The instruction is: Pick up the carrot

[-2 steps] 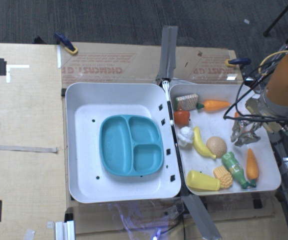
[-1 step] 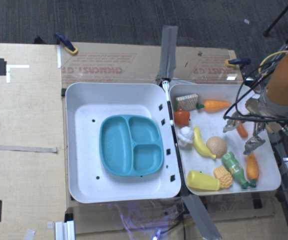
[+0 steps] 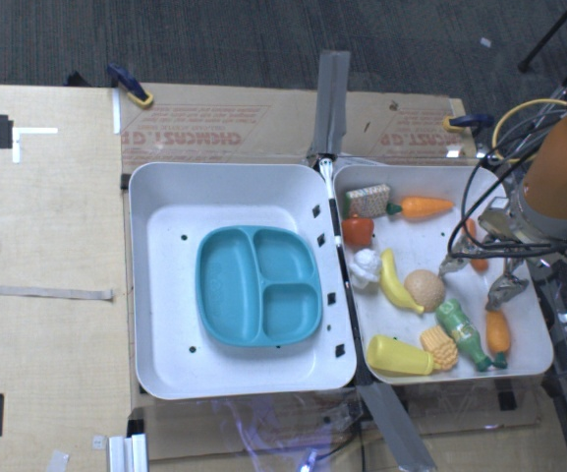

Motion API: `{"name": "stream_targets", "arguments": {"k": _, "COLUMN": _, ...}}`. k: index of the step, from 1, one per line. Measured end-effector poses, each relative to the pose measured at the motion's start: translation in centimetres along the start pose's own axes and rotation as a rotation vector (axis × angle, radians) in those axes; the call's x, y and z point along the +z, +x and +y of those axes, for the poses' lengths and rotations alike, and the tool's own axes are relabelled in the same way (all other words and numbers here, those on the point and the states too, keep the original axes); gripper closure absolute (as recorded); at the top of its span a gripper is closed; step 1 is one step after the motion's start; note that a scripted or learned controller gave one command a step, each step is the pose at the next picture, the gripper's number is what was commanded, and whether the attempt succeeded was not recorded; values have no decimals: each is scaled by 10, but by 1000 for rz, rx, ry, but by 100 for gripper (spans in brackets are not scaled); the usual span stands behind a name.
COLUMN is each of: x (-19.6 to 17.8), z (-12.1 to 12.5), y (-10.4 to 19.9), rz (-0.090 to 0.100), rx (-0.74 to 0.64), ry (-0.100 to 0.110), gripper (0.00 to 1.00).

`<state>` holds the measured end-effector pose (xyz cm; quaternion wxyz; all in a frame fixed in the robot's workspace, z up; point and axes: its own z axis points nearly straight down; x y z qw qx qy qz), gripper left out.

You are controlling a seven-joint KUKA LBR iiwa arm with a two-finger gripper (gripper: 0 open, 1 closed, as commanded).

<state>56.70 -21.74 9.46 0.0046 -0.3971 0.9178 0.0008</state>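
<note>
Hovering jaws (image 3: 480, 268) spread wide, gripping nothing, in the right bin (image 3: 529, 367).
Two carrots — one (image 3: 426, 206) near the back wall, one (image 3: 497, 331) just below the jaws — risk a grab at the crowding green bottle (image 3: 463, 332).

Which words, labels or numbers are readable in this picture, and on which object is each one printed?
Red print on the cardboard sheet behind the bins: it stands upside down and is too blurred to read with certainty.
Green bottle in the right bin: label too small to read.
</note>
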Motion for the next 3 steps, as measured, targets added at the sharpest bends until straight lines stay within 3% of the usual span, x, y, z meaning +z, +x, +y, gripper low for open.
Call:
{"name": "stream_targets", "arguments": {"k": 1, "x": -8, "z": 20, "y": 12, "rz": -15, "rx": -284, "ry": 23, "gripper": 0}}
{"name": "stream_targets", "arguments": {"k": 2, "x": 1, "z": -25, "y": -20, "rz": 2, "rx": -172, "ry": 1, "gripper": 0}}
{"name": "stream_targets", "arguments": {"k": 3, "x": 0, "z": -1, "y": -6, "rz": -5, "rx": -588, "ry": -2, "gripper": 0}}
